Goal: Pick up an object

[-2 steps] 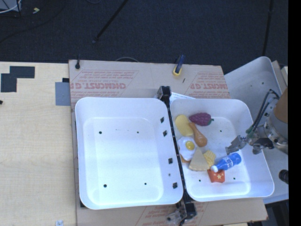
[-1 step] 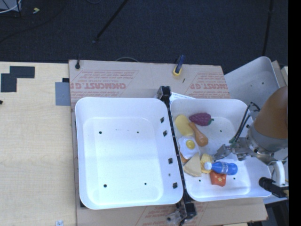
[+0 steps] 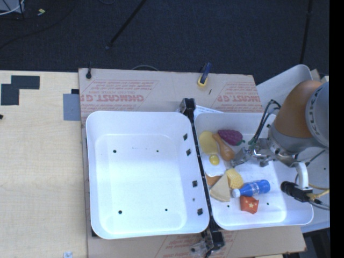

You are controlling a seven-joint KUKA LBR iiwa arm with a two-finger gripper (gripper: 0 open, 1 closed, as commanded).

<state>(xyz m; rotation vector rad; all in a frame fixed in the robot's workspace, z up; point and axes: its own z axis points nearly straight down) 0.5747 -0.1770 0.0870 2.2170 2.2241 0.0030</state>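
Observation:
The right bin (image 3: 293, 215) holds a cluster of small objects: a purple piece (image 3: 230, 136), a yellow rounded piece (image 3: 208, 142), an orange carrot-like stick (image 3: 224, 148), a small yellow ball (image 3: 214, 159), a yellow wedge (image 3: 234, 178), a tan slice (image 3: 219, 190), a blue bottle (image 3: 252, 187) and a red block (image 3: 249, 204). My gripper (image 3: 244, 156) reaches in from the right and hangs low over the bin, just right of the carrot stick and above the yellow wedge. Nothing shows between its fingers.
The left bin (image 3: 94, 144) lies beside the right one, with a black divider (image 3: 196, 165) between them. Both rest on cardboard (image 3: 134, 90). A blue-yellow clamp (image 3: 204, 75) sits at the cardboard's far edge. The grey arm (image 3: 298, 122) covers the right bin's far right corner.

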